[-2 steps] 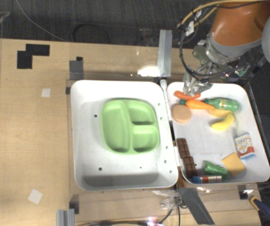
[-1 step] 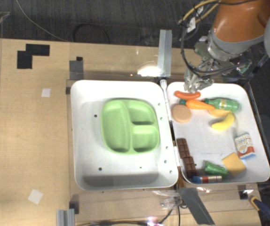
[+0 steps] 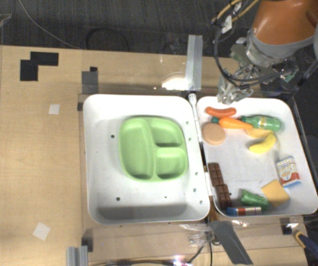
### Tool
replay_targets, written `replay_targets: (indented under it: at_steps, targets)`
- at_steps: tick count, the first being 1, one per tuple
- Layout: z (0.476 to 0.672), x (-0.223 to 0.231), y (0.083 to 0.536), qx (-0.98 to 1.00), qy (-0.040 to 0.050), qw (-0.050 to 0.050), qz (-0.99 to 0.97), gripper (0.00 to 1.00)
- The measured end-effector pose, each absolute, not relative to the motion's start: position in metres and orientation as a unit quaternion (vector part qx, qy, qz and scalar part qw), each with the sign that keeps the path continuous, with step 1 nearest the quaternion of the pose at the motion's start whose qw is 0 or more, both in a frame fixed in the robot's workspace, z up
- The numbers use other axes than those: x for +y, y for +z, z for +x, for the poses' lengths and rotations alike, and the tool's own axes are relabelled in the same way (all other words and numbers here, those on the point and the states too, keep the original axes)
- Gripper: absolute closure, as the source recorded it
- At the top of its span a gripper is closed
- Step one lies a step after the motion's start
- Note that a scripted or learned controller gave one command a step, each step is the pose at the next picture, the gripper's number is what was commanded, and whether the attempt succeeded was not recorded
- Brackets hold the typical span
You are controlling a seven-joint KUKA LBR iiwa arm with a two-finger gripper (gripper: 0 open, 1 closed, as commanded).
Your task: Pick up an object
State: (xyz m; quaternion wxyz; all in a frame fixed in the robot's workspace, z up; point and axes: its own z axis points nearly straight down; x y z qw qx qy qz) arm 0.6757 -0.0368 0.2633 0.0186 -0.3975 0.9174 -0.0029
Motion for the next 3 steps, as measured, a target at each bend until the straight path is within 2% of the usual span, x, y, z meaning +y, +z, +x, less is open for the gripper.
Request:
replay_targets:
  at_steps: [2, 3]
  targets:
    - [0.68, -0.034, 0.291, 0.918, -0.0044, 0.031, -0.395, 1.0]
    - [0.56, -0.027, 0.3, 0.966, -0.001, 0.006, -0.259, 1.0]
